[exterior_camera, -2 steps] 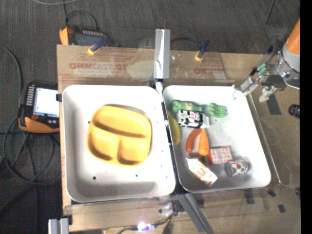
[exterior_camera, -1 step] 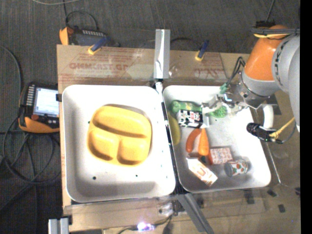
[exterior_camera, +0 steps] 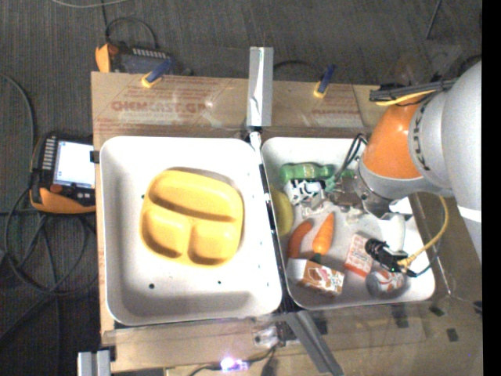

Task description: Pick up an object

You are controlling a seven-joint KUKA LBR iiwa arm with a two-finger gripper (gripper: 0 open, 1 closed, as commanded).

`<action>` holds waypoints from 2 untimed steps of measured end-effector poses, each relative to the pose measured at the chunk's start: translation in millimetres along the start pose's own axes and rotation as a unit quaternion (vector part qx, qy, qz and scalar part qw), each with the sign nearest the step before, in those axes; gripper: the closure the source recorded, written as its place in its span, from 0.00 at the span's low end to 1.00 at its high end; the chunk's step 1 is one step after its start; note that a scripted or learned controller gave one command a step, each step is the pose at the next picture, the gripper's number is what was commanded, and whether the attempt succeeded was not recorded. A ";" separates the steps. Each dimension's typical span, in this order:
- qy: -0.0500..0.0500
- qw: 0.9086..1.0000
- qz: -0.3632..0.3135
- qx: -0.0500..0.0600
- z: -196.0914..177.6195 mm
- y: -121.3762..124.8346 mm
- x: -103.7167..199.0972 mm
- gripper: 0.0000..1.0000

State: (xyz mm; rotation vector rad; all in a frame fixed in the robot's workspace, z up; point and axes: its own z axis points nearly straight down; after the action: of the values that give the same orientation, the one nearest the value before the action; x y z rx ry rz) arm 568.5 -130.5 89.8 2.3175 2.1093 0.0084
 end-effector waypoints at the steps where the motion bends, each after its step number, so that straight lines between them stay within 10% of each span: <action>1: -0.002 0.998 -0.070 -0.004 -1.2 -36.6 21.7 0.00; 2: -0.003 0.998 -0.070 -0.004 -10.0 -36.2 21.0 1.00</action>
State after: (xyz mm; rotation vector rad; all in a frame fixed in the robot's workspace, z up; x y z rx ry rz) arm 534.3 -106.3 99.4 2.1565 2.2598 0.0088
